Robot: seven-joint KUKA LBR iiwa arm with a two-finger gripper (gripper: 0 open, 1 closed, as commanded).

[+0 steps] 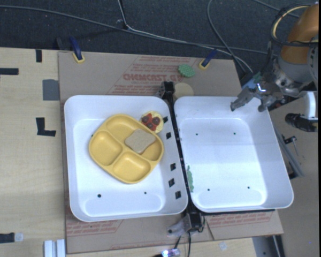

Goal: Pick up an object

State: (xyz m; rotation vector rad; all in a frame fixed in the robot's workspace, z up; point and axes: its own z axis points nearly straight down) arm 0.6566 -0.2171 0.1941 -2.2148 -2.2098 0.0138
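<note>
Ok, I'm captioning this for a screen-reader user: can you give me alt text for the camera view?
A grey robot arm's open gripper hovers over the far right corner of the right white bin, holding nothing. The left white bin holds a yellow divided plate with a slice of toast on it and a small red item beside it.

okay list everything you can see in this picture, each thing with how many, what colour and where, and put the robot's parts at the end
Shallow plastic bins: 2, white, side by side on the bench.
Divided plastic plate: 1, yellow, in the left bin, left of centre.
Flat square slice, like toast: 1, tan, on the plate's right compartment.
Small round toy with dark red bits: 1, yellow and red, touching the plate's upper right edge.
Small flat green piece: 1, green, on the cardboard behind the bins.
Clamps: 2, blue and yellow, at the cardboard's far edge.
Robot arm: 1, grey with orange band, upper right.
Two-finger gripper: 1, dark, over the right bin's far edge.
</note>
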